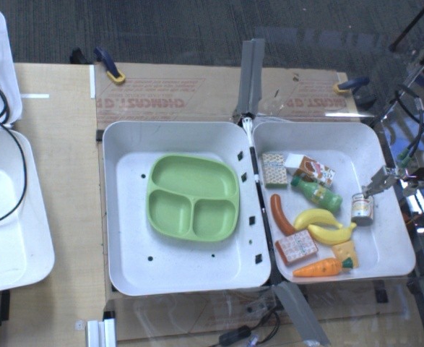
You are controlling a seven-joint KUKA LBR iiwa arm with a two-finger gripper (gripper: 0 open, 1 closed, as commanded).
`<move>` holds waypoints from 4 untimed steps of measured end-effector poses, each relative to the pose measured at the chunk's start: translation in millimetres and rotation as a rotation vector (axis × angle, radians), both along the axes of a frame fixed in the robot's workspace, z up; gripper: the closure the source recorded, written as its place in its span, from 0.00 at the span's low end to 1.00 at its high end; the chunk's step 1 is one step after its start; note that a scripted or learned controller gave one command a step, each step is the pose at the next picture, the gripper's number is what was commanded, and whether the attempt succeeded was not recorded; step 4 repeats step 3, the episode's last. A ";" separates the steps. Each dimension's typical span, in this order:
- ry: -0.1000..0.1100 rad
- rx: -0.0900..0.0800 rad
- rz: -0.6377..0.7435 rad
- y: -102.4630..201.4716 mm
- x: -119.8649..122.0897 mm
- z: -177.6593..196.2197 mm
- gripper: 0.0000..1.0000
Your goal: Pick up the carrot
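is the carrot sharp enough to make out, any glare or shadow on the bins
Camera view: the carrot is slightly soft but readable, orange with a green tip, at the right bin's near edge. Lighting is even, the white bins bright without hard glare, shadows faint. The green plate is clear.

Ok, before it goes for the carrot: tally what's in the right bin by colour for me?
Orange: 1, the carrot
Yellow: 2, the bananas
Green: 1, the bottle
Red-brown: 1, the sausage
Printed mixed colours: 5, the boxes, the carton and the can
Total: 10
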State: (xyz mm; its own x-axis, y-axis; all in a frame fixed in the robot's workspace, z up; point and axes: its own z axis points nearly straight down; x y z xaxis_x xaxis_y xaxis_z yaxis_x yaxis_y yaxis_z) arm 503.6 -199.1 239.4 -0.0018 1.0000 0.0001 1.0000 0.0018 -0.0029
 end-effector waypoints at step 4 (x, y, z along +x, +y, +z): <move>-0.013 -0.009 0.667 91.0 -22.3 -143.3 0.00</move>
